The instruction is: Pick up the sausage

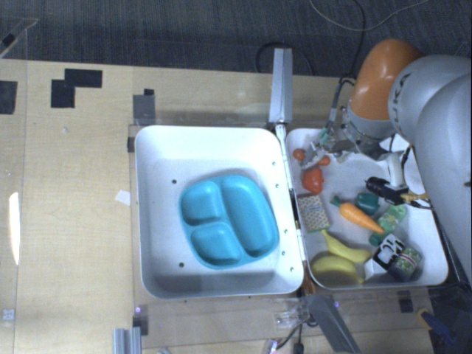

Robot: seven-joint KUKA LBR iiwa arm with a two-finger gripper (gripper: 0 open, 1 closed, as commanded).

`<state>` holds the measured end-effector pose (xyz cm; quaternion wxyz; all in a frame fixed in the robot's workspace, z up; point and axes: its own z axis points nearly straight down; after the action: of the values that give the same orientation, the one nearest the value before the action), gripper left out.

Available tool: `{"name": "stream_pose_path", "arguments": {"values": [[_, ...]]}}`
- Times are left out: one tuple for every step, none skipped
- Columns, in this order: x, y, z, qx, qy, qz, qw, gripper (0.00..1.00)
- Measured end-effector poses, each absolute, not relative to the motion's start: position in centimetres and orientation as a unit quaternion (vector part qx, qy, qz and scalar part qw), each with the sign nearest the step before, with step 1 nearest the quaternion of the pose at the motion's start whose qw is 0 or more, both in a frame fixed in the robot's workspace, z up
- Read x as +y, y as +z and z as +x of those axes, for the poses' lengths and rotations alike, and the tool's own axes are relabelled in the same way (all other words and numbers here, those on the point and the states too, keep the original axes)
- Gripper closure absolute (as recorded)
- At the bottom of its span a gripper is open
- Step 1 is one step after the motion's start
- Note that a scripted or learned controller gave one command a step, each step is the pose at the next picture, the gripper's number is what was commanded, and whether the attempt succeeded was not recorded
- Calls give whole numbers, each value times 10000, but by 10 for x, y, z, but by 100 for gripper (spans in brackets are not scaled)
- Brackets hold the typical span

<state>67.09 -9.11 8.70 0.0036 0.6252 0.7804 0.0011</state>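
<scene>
A small reddish-brown piece (299, 154), seemingly the sausage, lies in the far left corner of the right bin (428, 271). My gripper (323, 147) hangs low over that corner, just to the right of the piece, under the orange band of the arm (383, 68). A small red bit shows right under the gripper's tip, and I cannot make out what it is. The gripper's metal parts blur together at this size.
A red tomato-like ball (313, 179) sits just in front of the gripper. The right bin also holds a patterned square (313, 212), a carrot (360, 216), bananas (339, 260), green items (391, 214) and a can (398, 258). In the left bin rests a blue divided tray (228, 220).
</scene>
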Motion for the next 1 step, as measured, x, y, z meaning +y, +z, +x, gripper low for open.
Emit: {"name": "stream_pose_path", "arguments": {"values": [[-63,184,670,7542,15,6566,15,0]]}}
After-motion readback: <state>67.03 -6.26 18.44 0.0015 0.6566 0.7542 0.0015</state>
